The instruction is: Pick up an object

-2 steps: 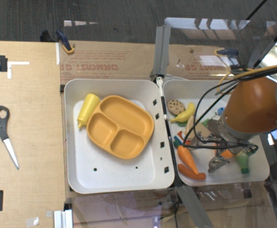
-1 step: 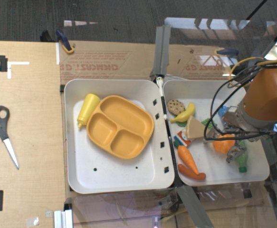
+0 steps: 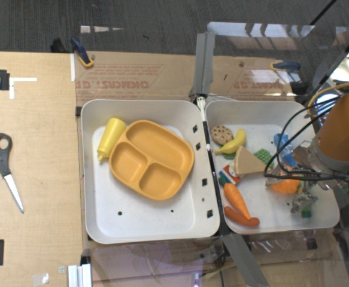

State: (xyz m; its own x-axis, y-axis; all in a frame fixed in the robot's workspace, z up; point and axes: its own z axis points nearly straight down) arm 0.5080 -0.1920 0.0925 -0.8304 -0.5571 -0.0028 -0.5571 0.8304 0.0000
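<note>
Here the arm (image 3: 340, 130) reaches in from three o'clock, its orange band over the right bin (image 3: 264, 223), and the gripper (image 3: 303, 205) hangs low near that bin's five o'clock corner; whether the jaws stand wide or narrow cannot be told, as cables and the wrist hide them. Just at nine o'clock of the gripper lies an orange toy piece (image 3: 285, 186). Toward the bin's middle rests a tan wedge (image 3: 248, 161), with a green piece (image 3: 263, 156) at its three o'clock. A cookie (image 3: 221, 134) and a banana (image 3: 233, 143) sit near eleven o'clock, and a carrot (image 3: 237, 200) and a red sausage-like piece (image 3: 241, 218) lie at seven o'clock. The left bin (image 3: 102, 220) carries a yellow divided plate (image 3: 152, 158) with a yellow bottle (image 3: 110, 137) touching its nine o'clock edge. Scissors (image 3: 3, 166) lie on the table (image 3: 30, 220), well apart.
</note>
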